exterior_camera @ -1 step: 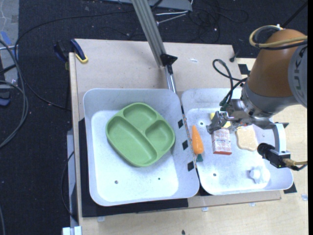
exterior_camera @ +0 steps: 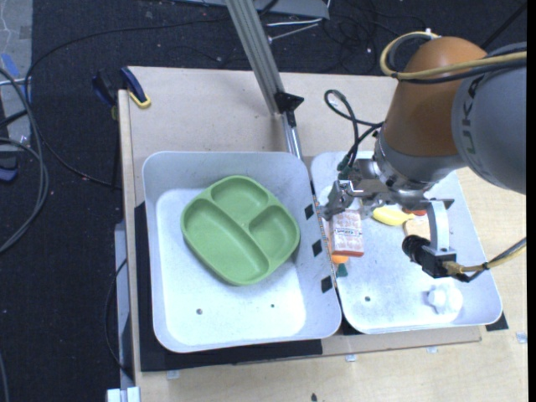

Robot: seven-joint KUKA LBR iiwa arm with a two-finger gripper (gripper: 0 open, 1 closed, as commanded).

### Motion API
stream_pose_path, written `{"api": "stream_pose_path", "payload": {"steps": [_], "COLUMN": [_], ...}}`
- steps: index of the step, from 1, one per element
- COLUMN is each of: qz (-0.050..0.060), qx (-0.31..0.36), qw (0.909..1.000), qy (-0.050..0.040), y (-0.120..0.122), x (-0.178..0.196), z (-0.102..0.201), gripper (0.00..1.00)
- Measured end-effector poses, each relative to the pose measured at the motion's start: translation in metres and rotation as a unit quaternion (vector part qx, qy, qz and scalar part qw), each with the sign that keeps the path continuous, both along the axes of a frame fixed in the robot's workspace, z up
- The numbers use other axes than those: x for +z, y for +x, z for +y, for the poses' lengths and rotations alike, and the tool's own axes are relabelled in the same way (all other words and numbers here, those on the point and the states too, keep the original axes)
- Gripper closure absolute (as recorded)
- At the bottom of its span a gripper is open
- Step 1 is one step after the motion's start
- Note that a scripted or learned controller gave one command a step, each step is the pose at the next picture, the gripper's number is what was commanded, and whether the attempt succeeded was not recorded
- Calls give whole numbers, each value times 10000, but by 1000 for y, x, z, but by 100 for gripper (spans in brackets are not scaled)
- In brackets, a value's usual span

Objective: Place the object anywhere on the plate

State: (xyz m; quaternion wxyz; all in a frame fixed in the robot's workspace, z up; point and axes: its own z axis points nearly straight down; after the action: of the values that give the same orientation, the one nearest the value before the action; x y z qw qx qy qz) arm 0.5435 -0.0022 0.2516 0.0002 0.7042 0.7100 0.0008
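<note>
At your three o'clock, gripper [exterior_camera: 342,198] pinching a small printed carton [exterior_camera: 347,233], glossy yellow banana-shaped toy [exterior_camera: 388,216] beside it, smooth green three-compartment plate [exterior_camera: 240,229] at nine o'clock.

Layout of my workspace. The plate [exterior_camera: 241,229] lies in the left bin [exterior_camera: 167,308], slightly toward 12 o'clock of its centre. The right bin [exterior_camera: 394,304] adjoins at 3 o'clock. In it, at its 9 o'clock edge, a packet [exterior_camera: 347,234] sits just under my gripper [exterior_camera: 342,201]. A banana [exterior_camera: 390,216] lies at 3 o'clock of the packet; a small lump [exterior_camera: 442,298] rests toward the bin's 5 o'clock corner.
</note>
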Motion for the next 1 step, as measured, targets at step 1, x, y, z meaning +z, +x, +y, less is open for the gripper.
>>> {"api": "stream_pose_path", "payload": {"steps": [1], "qz": [8], "qx": [-5], "qw": [10000], "qy": [-2], "y": [15], "x": [-18], "z": [48], "gripper": [100]}}
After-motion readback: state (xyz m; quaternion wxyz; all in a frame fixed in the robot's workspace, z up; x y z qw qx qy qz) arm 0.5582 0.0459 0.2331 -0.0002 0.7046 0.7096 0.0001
